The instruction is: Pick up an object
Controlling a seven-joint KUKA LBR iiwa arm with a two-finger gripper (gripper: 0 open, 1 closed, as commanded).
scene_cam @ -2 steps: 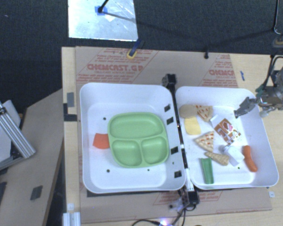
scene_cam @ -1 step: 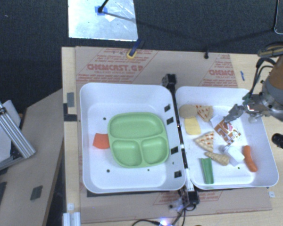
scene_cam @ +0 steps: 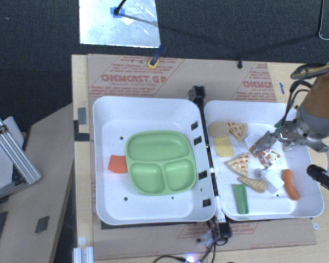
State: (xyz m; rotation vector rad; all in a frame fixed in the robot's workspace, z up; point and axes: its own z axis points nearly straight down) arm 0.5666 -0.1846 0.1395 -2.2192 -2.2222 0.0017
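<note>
The right bin (scene_cam: 312, 204) holds several toy foods: a tan round piece (scene_cam: 217, 129), a yellow cheese block (scene_cam: 223, 146), two pizza slices (scene_cam: 238, 130) (scene_cam: 240, 163), a tan cone (scene_cam: 253, 183), a green stick (scene_cam: 240, 198), an orange sausage (scene_cam: 289, 183) and a white piece (scene_cam: 271, 179). My gripper (scene_cam: 265, 147) reaches in from the right and hangs low over the middle of this bin. It is right at a small white item with brown marks (scene_cam: 270, 158). Whether it touches that item is unclear.
The left bin (scene_cam: 107, 119) holds a green divided plate (scene_cam: 159, 162) and a small orange-red block (scene_cam: 118, 164) to the plate's left. A black divider (scene_cam: 203, 147) runs between the bins. The arm's grey and orange body (scene_cam: 321, 106) overhangs the right bin's far right side.
</note>
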